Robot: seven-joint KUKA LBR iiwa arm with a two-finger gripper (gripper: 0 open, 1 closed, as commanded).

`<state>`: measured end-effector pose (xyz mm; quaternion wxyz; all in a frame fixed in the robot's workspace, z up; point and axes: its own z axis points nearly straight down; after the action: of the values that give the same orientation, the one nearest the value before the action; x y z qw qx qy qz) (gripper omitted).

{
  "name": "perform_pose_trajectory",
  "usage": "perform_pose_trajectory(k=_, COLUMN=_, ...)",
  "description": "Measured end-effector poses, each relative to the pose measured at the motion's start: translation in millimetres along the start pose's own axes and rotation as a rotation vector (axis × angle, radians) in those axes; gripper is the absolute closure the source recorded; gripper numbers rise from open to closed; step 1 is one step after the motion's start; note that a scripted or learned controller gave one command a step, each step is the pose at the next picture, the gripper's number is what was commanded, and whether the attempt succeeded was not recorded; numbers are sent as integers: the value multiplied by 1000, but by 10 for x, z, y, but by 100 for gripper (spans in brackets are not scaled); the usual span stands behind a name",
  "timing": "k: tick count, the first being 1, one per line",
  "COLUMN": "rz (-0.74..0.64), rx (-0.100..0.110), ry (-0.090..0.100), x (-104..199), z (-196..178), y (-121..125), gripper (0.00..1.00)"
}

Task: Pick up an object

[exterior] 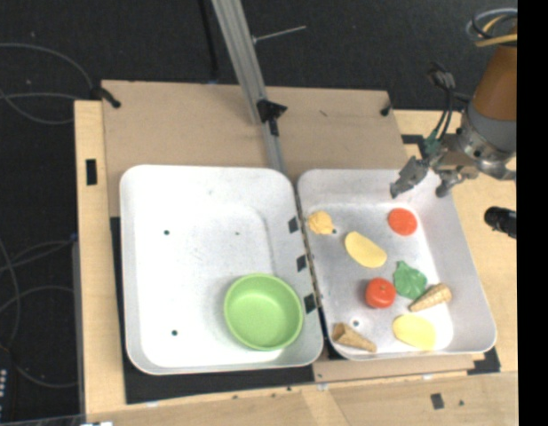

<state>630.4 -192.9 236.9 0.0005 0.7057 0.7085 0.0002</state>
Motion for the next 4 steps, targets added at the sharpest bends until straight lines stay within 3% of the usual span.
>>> perform_pose_trajectory(k=1, rz=-1, rx=0, ry=-1, x=-3, z=-1, y=-1, gripper=0)
perform_pose_trajectory(k=4, rz=7, rx=-1, ry=-5, x=-184, z=1360, y=-114, gripper=0)
